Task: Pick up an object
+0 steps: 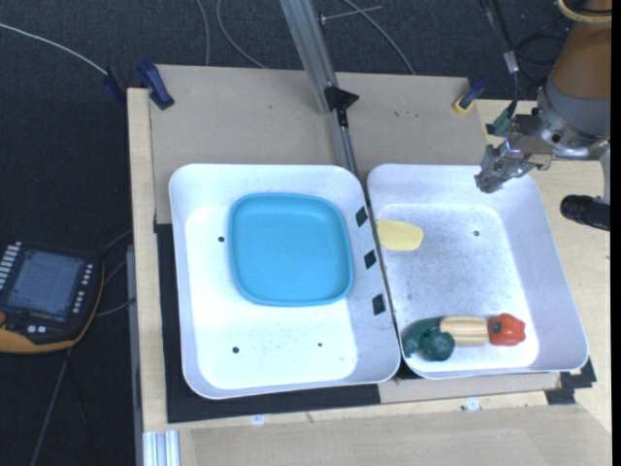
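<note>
Two shallow white bins are set side by side on the pale wooden surface (252, 115), their inner rims meeting near the middle of the view. The left bin (194, 289) is occupied by a light blue square plate (290, 249), which lies flat in the far half of the bin. In the right bin (543, 280), a small pale yellow piece (400, 235) is seen against the left wall, toward the far side. Along the near edge of the same bin three toy foods are lined up and appear to touch: a dark green vegetable (430, 342) at the left, a tan roll-shaped piece (464, 331) in the middle, and a red tomato-like piece (506, 329) at the right. The end effector (497, 174) is held above the far right corner of the right bin, well apart from all four pieces, and nothing is seen between its fingers; whether the fingers are apart or together cannot be told from this view. A slanted metal pole (310, 37) is seen above the far side of the surface, with blue clamps (155, 83) at the corners. A handheld control pendant (44, 294) lies on the dark floor at the left.
</note>
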Robot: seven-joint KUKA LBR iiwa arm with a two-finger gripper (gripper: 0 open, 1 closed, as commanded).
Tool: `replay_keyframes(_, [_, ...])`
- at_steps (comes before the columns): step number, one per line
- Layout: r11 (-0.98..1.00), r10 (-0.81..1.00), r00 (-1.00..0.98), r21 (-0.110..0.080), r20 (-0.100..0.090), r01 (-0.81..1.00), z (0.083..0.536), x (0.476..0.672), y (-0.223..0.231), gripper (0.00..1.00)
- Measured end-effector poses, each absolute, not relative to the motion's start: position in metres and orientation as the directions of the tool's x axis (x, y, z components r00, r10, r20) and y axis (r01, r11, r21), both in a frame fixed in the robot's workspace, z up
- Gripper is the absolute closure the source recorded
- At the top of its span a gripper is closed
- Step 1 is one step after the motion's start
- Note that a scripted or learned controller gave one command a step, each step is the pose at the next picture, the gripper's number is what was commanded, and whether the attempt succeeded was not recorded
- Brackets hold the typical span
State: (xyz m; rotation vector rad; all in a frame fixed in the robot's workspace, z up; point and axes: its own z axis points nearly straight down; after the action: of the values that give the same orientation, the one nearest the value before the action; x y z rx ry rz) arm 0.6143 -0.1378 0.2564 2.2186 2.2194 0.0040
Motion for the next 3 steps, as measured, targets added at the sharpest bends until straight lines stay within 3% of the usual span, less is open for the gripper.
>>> replay_keyframes(3, [0.005,1.0,-0.005,0.001,0.001,1.0,0.254,0.576,0.02,1.0])
